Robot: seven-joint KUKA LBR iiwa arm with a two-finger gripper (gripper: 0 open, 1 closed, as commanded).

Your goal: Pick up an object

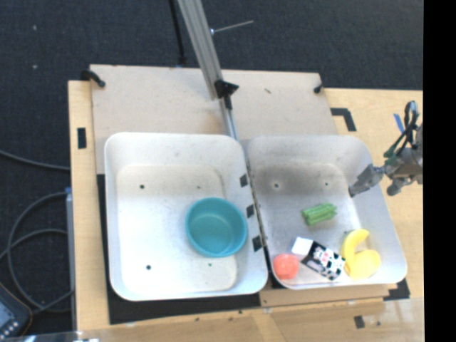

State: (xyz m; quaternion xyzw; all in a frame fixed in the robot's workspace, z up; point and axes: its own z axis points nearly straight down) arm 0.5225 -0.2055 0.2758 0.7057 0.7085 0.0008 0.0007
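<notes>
- The claw is seen at the right edge of the frame, over the right rim of the right bin; whether its fingers are apart or together cannot be told, since only a grey tip is made out and the rest is cut off.
- A green object lies near the middle of the right bin, below and left of the claw, apart from it.
- A yellow object, a black-and-white patterned item and an orange-red ball are gathered along the lower edge of that bin; their exact kind is hard to tell.
- A teal bowl sits upright in the left bin.
- Both bins rest on the surface.
</notes>
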